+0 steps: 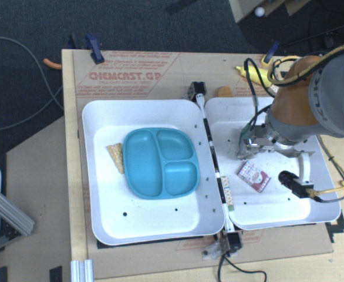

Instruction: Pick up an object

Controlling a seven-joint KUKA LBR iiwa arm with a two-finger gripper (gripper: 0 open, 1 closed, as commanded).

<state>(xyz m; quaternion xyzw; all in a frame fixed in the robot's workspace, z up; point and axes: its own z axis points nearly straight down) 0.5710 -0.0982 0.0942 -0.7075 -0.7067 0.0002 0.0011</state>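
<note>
Packet (pixel 253 176) sits just below and beside our jaws (pixel 246 147) in the right bin (pixel 277 216); we can't tell their state, so centre over it first.

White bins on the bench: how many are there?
2. The left bin holds a blue plate; the right bin, beside it, holds a small packet under the arm.

I see the arm (pixel 330 93) reaching in from the right, over the right bin's far right corner. Its grey body bends downward, with the orange band (pixel 295 98) above the wrist. The gripper (pixel 246 145) hangs low inside that bin, near its left wall. I cannot make out the finger position.
</note>
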